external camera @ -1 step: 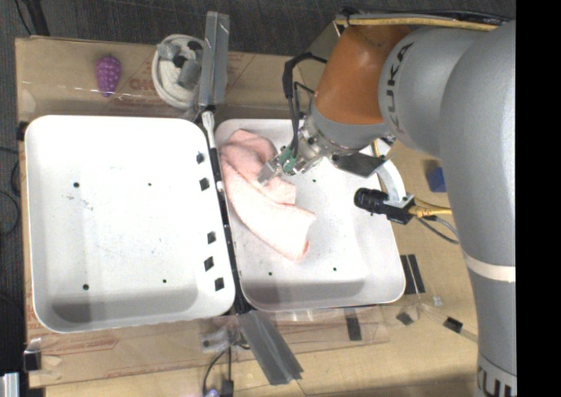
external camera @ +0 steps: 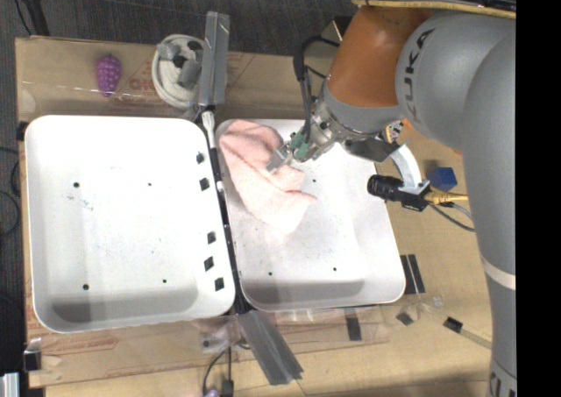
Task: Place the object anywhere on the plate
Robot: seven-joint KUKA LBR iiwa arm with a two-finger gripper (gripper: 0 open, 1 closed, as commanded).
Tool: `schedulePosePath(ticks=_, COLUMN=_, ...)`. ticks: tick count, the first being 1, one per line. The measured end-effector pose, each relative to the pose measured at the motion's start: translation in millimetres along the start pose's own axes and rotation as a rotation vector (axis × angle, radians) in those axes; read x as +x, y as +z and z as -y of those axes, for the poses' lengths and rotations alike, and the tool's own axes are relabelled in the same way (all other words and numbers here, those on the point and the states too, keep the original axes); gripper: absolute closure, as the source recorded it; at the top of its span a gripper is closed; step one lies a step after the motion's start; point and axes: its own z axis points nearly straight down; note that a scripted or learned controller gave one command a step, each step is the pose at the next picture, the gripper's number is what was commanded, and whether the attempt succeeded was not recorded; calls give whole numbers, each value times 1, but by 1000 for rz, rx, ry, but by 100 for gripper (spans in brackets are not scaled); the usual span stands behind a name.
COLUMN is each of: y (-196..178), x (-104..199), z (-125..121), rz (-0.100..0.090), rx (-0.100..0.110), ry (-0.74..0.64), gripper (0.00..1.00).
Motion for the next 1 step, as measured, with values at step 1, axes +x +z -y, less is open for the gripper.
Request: schedulePosePath(ticks=1, y=7, x=42, z=-7, rz=-2, rx=2, ry=-405, gripper=100)
